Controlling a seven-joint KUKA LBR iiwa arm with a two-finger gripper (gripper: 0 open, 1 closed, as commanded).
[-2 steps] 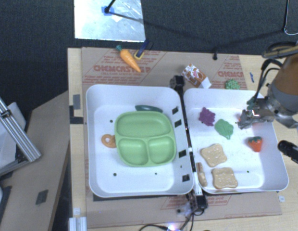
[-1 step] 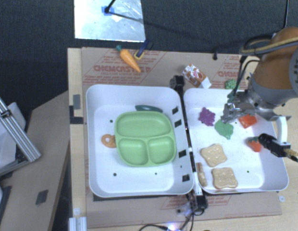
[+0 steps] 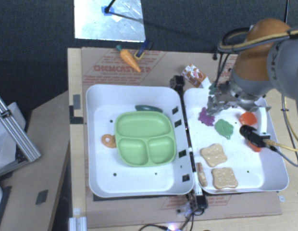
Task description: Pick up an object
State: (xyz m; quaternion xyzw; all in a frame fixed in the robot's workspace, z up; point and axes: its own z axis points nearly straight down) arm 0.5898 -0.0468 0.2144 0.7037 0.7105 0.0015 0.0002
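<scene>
The robot arm reaches in from the right and bends down over the right bin. Its claw hangs low, just above the purple toy. I cannot tell how the claw is set, because the arm hides it.

In the right bin, a green toy lies just beside the purple toy. 2 toast pieces sit near the front. An orange toy is on the far right.

The left bin holds a green plate with 3 parts. A small orange ring lies next to the plate.

A toy carrot lies on the bench behind the bins.
</scene>
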